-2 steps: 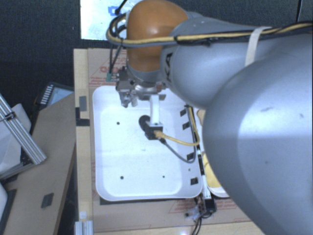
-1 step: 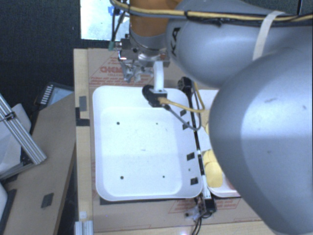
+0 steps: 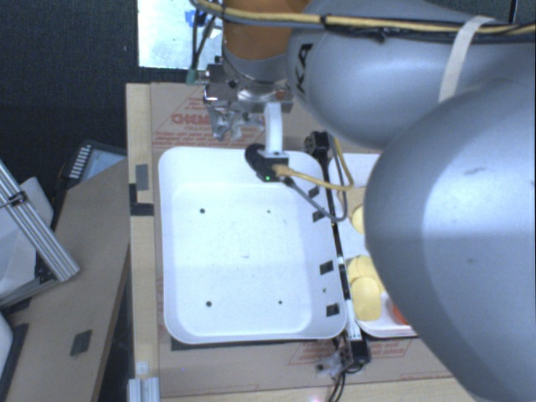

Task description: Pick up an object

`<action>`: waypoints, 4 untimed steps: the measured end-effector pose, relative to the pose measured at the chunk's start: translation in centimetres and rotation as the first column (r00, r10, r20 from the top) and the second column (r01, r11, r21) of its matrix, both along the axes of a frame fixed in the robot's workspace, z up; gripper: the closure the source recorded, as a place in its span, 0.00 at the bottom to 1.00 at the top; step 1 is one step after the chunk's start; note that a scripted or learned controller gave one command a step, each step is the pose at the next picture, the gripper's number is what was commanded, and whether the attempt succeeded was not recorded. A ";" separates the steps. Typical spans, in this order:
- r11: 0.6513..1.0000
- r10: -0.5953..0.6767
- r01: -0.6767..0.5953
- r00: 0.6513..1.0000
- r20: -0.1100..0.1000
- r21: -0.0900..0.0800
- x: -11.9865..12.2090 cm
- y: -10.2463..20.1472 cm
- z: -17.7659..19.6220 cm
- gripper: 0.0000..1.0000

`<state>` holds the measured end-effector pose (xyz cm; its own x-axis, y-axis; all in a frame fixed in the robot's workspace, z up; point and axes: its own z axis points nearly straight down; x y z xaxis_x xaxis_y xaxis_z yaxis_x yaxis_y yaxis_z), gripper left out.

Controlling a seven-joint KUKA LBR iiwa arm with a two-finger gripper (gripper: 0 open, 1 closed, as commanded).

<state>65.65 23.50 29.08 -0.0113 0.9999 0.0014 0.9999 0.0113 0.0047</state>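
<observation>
Yellow objects (image 3: 363, 287) — the candidates for picking — lie in the right bin (image 3: 387, 329), at about four o'clock in the view; a further yellow piece (image 3: 358, 218) sits just above them, and an orange-red patch (image 3: 397, 314) shows at the arm's edge. Their shapes are cut off by the grey arm (image 3: 435, 182), so what they are cannot be told. To their left, touching along the divider, lies the left bin (image 3: 243, 258), its white floor marked by small dark dots. At about twelve o'clock, above the far rim of the left bin, hangs the tool (image 3: 228, 126) beneath the orange band (image 3: 268, 15); it is blurred and small, and whether it stands apart or together cannot be told. Nothing is seen in it. A dark fitting with a yellow cable (image 3: 310, 178) hangs beside it. Both bins rest on the table (image 3: 142, 249).

Progress, as judged: no object is lifted — the tool is well apart from the yellow objects, so approach, grasp and lift all remain.
</observation>
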 end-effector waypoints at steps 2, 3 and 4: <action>1.000 0.013 -0.013 1.000 0.004 0.001 0.1 0.1 2.2 1.00; 1.000 0.019 -0.019 1.000 0.005 0.001 0.1 0.1 3.3 1.00; 1.000 -0.006 0.006 1.000 -0.007 -0.003 0.9 -0.1 -2.0 1.00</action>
